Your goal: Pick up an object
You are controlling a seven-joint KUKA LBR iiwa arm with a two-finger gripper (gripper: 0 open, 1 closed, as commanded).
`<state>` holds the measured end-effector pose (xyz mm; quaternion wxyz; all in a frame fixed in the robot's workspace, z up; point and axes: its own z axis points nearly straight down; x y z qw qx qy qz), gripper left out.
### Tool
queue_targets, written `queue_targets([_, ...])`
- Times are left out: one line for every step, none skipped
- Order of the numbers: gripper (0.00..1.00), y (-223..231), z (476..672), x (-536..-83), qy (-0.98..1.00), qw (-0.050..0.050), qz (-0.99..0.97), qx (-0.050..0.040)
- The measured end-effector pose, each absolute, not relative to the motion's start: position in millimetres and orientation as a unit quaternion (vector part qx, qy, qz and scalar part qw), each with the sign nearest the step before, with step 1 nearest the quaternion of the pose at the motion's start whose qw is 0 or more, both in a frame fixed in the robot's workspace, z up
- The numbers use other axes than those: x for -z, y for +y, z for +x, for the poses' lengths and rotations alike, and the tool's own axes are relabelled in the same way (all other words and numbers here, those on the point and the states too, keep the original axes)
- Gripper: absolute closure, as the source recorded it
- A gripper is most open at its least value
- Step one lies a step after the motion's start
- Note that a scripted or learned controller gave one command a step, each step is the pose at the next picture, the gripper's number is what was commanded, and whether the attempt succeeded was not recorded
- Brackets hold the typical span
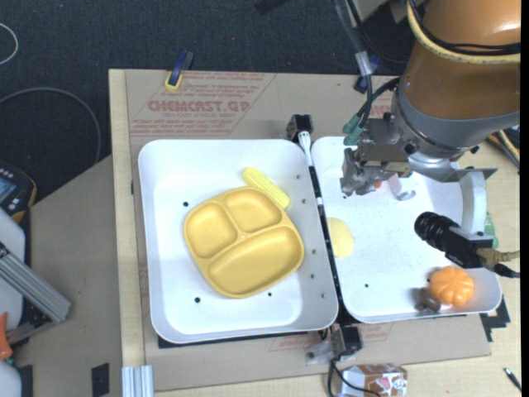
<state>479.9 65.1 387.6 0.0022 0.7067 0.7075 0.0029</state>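
divided tray (242,249) lies in left bin (165,190), pumpkin (451,287) in right bin's (388,273) near corner.

My worktop (207,98) is a tan board stamped with red lettering, resting on dark speckled carpet (66,31). A thin pale cable (51,92) loops over the carpet at the view's left, with a grey aluminium rail (33,284) below it.

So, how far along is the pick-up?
Done: nothing lifted yet; the orange pumpkin and pale yellow piece lie in the right bin, the yellow plate in the left bin. In hand: the gripper hangs over the right bin's far corner, carrying nothing visible. Left: grasp and lift.
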Motion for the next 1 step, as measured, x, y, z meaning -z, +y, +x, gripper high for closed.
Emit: queue_targets([1.00,118.1,479.8,-458.6,0.709,0.002,0.705,-0.0046])
